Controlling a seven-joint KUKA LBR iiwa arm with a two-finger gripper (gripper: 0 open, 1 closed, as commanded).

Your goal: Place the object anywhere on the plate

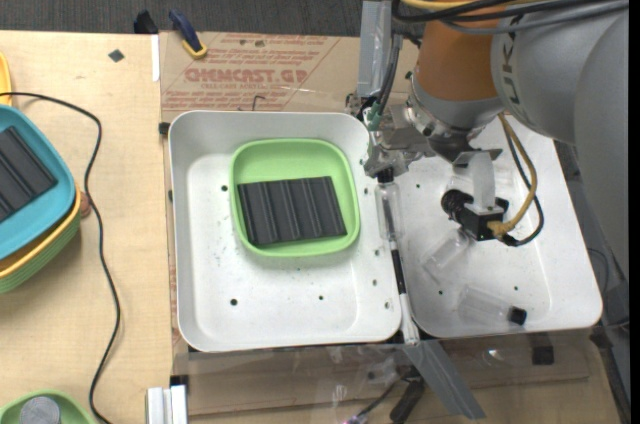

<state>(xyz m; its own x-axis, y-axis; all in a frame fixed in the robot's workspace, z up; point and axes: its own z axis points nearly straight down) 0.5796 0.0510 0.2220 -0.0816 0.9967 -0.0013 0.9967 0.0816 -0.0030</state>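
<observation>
Green square plate [295,170] in left bin, dark ribbed slab [290,210] flat on it.

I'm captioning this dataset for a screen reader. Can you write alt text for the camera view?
A green plate holding a dark ribbed block sits in the left white bin. The grey and orange arm reaches over the right white bin, beside the divide between the bins.

Lime-green plate [340,167] holding a dark grey ribbed slab [290,210], inside a white bin [280,307]; grey arm [570,52] with orange band [470,22].
</observation>
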